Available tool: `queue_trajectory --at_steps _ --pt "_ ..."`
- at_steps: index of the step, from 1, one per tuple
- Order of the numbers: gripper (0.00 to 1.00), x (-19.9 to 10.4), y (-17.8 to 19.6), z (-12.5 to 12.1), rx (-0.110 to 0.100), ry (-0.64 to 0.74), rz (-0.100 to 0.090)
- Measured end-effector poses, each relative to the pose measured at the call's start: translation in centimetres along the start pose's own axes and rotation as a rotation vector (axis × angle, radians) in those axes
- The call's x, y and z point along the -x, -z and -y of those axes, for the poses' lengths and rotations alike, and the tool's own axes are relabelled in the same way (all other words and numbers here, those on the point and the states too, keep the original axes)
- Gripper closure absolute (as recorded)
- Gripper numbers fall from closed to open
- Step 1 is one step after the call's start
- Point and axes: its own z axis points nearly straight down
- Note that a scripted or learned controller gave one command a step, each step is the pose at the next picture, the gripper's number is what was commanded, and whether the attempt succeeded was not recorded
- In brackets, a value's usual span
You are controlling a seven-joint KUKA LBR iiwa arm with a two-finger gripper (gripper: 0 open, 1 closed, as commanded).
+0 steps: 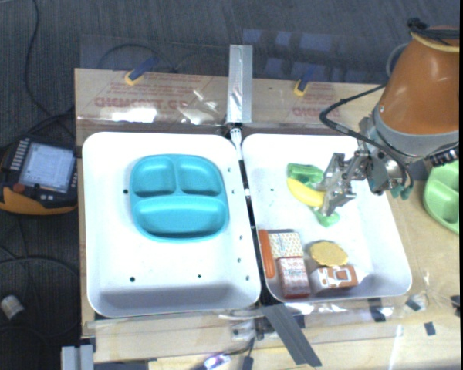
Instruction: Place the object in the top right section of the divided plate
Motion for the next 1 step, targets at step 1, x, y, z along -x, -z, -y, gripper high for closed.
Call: queue_trajectory --at_steps 1 --pt "1.0 6.34 -5.15 -3.26 0.0 0.171 -0.001"
